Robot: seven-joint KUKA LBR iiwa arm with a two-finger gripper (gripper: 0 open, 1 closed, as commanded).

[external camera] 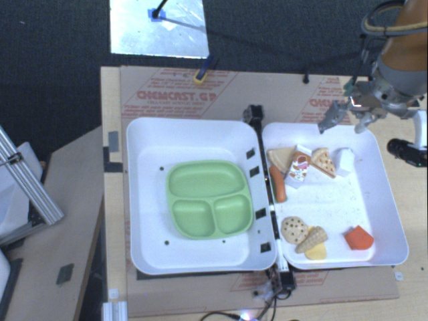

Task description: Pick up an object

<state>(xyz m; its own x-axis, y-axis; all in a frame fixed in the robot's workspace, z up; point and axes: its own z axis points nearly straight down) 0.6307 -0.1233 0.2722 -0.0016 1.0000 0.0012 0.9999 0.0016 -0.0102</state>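
My gripper hangs above the far edge of the right bin, its two fingers spread apart and open, with nothing between them. Below it in the bin lie a small milk carton, a pizza slice, a white block, a bread slice and an orange carrot. Nearer the front lie a cookie, a waffle cone piece on a yellow piece, and an orange wedge.
The left bin holds a green divided plate. A black divider runs between the bins. A metal sheet lies beyond the bench. The arm's orange band fills the top right.
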